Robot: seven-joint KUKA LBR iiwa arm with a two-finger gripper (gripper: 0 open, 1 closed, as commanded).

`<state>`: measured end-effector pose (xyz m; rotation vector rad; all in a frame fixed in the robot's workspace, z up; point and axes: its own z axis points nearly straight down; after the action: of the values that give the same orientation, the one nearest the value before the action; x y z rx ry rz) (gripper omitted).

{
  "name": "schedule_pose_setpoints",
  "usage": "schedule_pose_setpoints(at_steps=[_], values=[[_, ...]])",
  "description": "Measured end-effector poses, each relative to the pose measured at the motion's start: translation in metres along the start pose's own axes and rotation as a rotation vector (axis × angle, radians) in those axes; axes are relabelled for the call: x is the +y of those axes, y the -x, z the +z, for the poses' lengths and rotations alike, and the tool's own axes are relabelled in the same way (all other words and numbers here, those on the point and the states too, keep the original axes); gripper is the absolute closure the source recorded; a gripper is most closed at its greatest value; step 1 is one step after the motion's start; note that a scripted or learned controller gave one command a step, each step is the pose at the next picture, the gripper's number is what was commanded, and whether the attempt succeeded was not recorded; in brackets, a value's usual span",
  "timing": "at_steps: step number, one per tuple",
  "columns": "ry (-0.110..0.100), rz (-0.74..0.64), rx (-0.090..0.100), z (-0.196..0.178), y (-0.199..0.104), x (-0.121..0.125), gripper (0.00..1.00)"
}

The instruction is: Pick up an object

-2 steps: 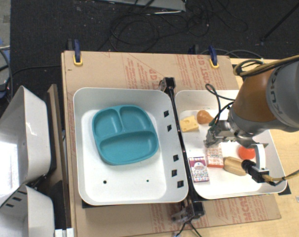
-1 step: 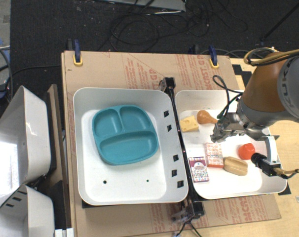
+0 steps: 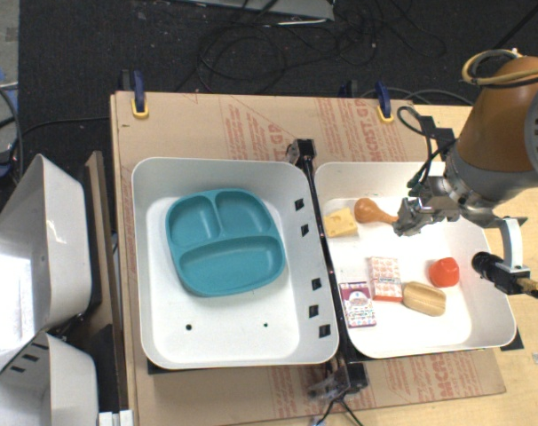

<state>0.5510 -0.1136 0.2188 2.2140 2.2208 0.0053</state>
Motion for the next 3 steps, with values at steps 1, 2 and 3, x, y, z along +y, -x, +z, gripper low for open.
schedule_pose_setpoints(at_steps=[1, 2, 3], values=[[-0.005, 0.000, 0.001, -0.004, 0.000, 0.001, 1.00], [-0.008, -0.005, 0.003, 0.005, -0.053, -0.004, 1.00], [-0.008, -0.004, 0.003, 0.006, -0.096, -0.011, 1.00]])
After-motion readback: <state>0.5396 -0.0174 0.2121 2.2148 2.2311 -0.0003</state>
